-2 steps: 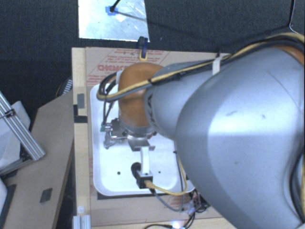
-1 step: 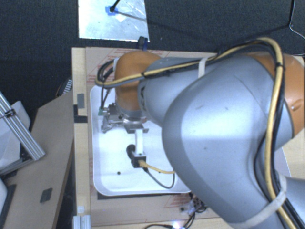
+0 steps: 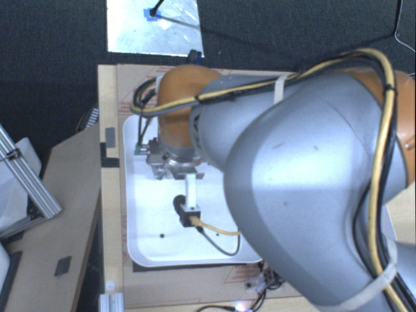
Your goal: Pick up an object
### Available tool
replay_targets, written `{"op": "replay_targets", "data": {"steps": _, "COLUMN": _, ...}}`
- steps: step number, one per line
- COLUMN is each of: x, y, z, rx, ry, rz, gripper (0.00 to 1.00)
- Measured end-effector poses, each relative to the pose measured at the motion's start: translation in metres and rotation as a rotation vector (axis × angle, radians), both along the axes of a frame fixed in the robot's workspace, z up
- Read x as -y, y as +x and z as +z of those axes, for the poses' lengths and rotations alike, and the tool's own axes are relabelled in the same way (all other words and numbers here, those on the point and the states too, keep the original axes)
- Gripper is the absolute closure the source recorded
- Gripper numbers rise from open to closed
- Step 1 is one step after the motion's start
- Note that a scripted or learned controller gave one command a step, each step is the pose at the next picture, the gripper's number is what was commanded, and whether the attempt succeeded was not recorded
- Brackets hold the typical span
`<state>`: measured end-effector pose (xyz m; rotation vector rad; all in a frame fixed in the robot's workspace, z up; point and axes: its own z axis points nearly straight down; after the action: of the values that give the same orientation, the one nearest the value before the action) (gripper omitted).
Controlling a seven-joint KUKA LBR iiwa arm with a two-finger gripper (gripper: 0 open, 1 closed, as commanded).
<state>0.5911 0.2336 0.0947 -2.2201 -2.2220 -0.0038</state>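
Observation:
My gripper (image 3: 171,166) hangs low over the left white bin (image 3: 140,242), under the orange wrist band (image 3: 179,90), near the bin's middle. A tiny dark speck (image 3: 162,235) lies on the bin floor in front of the gripper and apart from it. I make out no other loose object on the visible white floor. The large grey arm (image 3: 312,174) hides the right side of this bin and the whole right bin.
A shiny silver sheet (image 3: 153,18) lies on the dark floor beyond the bench. An aluminium rail (image 3: 26,177) slants at the left edge. The tan bench top (image 3: 78,187) borders the left bin's left wall.

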Motion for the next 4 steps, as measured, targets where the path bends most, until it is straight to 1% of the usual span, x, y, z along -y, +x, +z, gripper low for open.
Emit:
{"op": "replay_targets", "data": {"steps": 1, "x": -0.001, "y": -0.001, "z": 0.093, "rx": 0.005, "ry": 0.001, "rz": 0.003, "gripper": 1.00}}
{"op": "replay_targets", "data": {"steps": 2, "x": 0.035, "y": -0.112, "z": -0.005, "rx": -0.018, "ry": -0.006, "rz": -0.001, "gripper": 1.00}}
{"op": "replay_targets", "data": {"steps": 3, "x": 0.028, "y": -0.104, "z": 0.032, "rx": -0.001, "ry": -0.001, "rz": 0.002, "gripper": 1.00}}
{"op": "replay_targets", "data": {"steps": 4, "x": -0.003, "y": -0.031, "z": 0.144, "rx": 0.015, "ry": 0.004, "rz": 0.005, "gripper": 1.00}}
